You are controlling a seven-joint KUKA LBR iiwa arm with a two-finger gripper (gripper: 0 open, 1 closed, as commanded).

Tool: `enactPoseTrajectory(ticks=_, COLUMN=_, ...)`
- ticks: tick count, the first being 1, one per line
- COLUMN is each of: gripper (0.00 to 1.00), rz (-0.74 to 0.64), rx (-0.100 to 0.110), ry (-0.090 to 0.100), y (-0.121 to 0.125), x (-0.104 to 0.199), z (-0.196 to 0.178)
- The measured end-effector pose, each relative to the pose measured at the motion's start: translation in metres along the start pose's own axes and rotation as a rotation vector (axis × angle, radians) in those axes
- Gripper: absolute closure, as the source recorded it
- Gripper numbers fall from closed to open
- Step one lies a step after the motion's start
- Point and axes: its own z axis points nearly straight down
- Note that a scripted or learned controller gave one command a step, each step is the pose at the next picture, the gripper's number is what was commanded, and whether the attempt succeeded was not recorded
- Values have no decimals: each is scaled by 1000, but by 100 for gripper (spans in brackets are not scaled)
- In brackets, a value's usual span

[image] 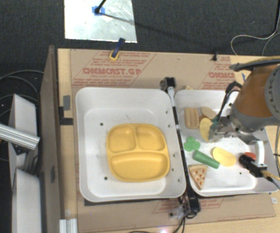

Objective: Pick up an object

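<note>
My gripper (217, 130) is down in the right bin (227, 186), close against the right side of a pale yellow toy piece (205, 128). A tan bread-like piece (192, 117) lies just left of that. Toward the front of the bin lie a green leafy piece (192, 143), a green cucumber-like stick (206, 159), a yellow lemon-shaped piece (224, 156) and a pizza slice (198, 174). The view does not let me tell whether anything sits between the gripper's jaws.
The left bin (94, 130) holds a yellow divided plate (137, 152). A ridge between the bins (178, 130) runs just left of the toys. The grey and orange arm (264, 98) covers the right bin's far right part.
</note>
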Motion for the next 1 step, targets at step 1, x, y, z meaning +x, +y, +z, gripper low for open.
enactPoseTrajectory(ticks=1, gripper=0, rz=0, rx=0, ry=0, y=0, x=0, z=0)
